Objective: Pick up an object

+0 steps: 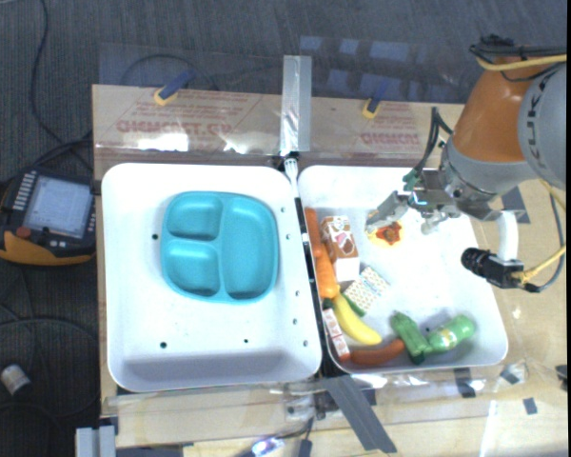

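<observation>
You have the two white bins side by side on the bench: the left bin point(133, 350) carries a blue divided tray point(219, 244) lying flat in its middle, and the right bin point(457, 284) holds the loose objects. The grey arm point(504, 122) with its orange band reaches in from the right, over the far right part of the right bin.

Its gripper point(400, 212) sits low over the bin's upper middle, and you cannot tell from this slant whether it is spread or pressed together. A small orange-red piece point(388, 233) lies just beside and below the gripper tip; whether it is touched you cannot tell.

Along the bin's left wall you see a carrot point(322, 255), with a small printed box point(339, 236) just beside it. Nearer you lies a checkered packet point(364, 289), then a yellow banana point(354, 320). A red sausage-like piece point(373, 354) rests at the near wall, and a green bottle point(447, 333) lies on its side touching a darker green item point(409, 335).
</observation>
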{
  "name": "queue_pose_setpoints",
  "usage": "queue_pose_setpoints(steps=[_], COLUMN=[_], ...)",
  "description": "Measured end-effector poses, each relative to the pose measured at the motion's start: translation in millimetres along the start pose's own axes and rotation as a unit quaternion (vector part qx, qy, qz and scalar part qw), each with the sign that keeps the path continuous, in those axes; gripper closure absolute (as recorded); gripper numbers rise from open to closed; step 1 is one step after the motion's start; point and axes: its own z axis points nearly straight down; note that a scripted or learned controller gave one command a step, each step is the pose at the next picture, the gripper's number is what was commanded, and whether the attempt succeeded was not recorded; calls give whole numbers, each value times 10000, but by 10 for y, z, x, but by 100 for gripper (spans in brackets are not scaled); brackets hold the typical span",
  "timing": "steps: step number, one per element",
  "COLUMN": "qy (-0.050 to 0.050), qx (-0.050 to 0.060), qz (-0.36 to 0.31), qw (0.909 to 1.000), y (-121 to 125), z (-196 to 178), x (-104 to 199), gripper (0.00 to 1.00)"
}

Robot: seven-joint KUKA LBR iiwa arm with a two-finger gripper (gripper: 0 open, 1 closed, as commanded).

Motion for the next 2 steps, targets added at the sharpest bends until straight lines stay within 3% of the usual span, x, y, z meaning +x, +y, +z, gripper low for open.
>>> queue_pose_setpoints(steps=[1, 2], qy=[-3, -15], qx=[0, -54], qz=[805, 1160], qw=[9968, 9932], y=[292, 459], z=[470, 1109], x=[-378, -565], gripper=[0, 0])
